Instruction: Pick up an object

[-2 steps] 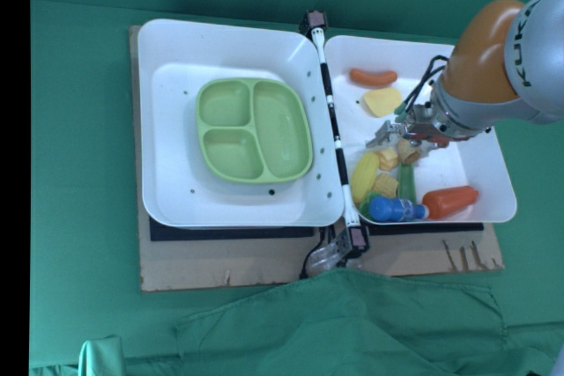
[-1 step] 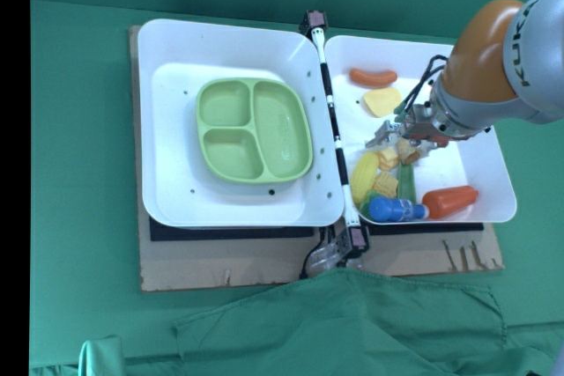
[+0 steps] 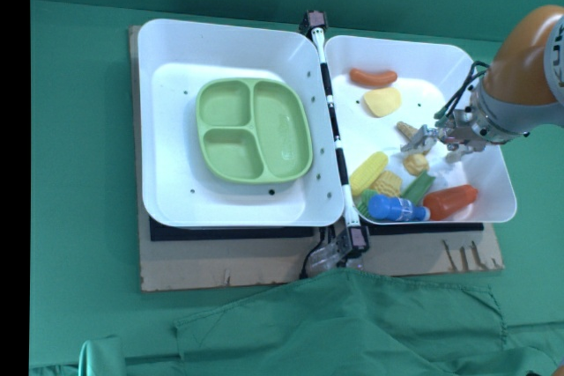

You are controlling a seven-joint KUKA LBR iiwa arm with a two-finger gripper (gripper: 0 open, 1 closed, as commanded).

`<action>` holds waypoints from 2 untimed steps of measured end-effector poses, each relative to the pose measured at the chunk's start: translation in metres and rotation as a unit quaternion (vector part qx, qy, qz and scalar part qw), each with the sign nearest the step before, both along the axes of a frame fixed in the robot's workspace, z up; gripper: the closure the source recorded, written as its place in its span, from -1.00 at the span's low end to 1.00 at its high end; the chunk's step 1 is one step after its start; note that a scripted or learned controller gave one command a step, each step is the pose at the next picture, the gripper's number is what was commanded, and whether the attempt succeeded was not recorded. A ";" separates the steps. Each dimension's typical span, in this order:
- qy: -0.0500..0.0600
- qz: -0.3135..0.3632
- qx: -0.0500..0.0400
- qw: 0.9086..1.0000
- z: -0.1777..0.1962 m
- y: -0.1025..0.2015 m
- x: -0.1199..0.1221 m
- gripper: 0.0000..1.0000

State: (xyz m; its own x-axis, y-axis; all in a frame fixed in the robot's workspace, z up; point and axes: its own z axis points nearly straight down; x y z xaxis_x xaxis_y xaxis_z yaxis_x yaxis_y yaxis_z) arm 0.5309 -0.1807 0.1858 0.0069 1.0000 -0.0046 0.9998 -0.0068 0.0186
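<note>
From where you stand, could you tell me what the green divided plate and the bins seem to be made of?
Green divided plate: probably moulded plastic, with a smooth, slightly glossy look and soft rounded compartment walls.
Bins: likely thin white plastic, with a glossy sheen and rounded corners. Neither is certain from looks alone.

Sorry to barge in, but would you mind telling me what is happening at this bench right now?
The arm reaches from the right into the right bin, its end effector low among toy foods, near a small yellow piece. Nothing is visibly held. A sausage, a corn cob and a blue bottle lie there. The left bin holds a green divided plate.
</note>
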 end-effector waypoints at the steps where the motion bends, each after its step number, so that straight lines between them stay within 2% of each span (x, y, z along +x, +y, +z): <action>1: -0.005 0.000 -0.003 1.000 0.014 -0.001 0.002 1.00; 2: 0.003 0.000 0.000 1.000 0.003 -0.008 -0.063 1.00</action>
